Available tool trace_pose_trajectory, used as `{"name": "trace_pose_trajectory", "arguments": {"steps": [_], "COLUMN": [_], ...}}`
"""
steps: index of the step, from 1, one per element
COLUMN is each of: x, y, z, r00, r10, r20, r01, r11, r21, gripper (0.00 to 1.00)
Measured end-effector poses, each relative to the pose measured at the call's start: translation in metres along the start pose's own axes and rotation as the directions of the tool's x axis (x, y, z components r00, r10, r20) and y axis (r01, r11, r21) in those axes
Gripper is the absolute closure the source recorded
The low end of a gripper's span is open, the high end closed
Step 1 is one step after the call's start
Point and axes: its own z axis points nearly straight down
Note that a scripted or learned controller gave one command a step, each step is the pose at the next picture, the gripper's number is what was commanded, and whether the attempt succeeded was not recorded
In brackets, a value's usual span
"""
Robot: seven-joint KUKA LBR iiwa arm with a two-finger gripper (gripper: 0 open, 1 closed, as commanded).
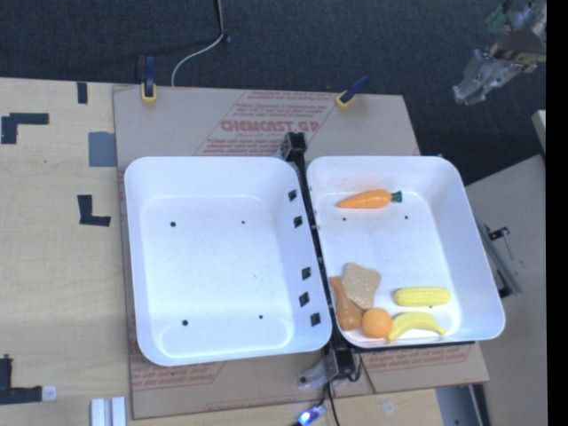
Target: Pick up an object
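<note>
The right bin (444,238) holds several toy foods. An orange carrot (366,200) with a green top lies near its far side. At the near side sit a tan bread slice (361,282), a brown-orange piece (344,309) partly under the bread, an orange ball (376,323), a yellow corn cob (422,296) and a yellow banana (415,327). My gripper (479,76) hangs high at the upper right, beyond the bench's far right corner and well away from both bins. It carries nothing that I can see.
The left bin (213,256) adjoins the right one along a black clipped seam (306,256). Both rest on a cardboard sheet (257,122) held by two clamps (147,89) at the far edge. A white cable (200,47) trails off behind.
</note>
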Motion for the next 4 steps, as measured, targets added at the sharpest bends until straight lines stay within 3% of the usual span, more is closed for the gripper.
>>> {"name": "trace_pose_trajectory", "arguments": {"steps": [1,2,3,4], "x": [0.057,0.121,0.233,0.317], "y": [0.0,0.002,0.002,0.002], "z": [-0.085,-0.123,-0.12,-0.12], "r00": [1.0,1.0,1.0,1.0], "r10": [-0.005,-0.005,-0.011,-0.008], "r20": [-0.003,-0.004,-0.007,-0.006], "r01": [0.005,0.005,0.011,0.008], "r11": [1.0,1.0,1.0,1.0], "r21": [-0.01,-0.004,0.001,0.001], "gripper": [1.0,1.0,1.0,1.0]}}
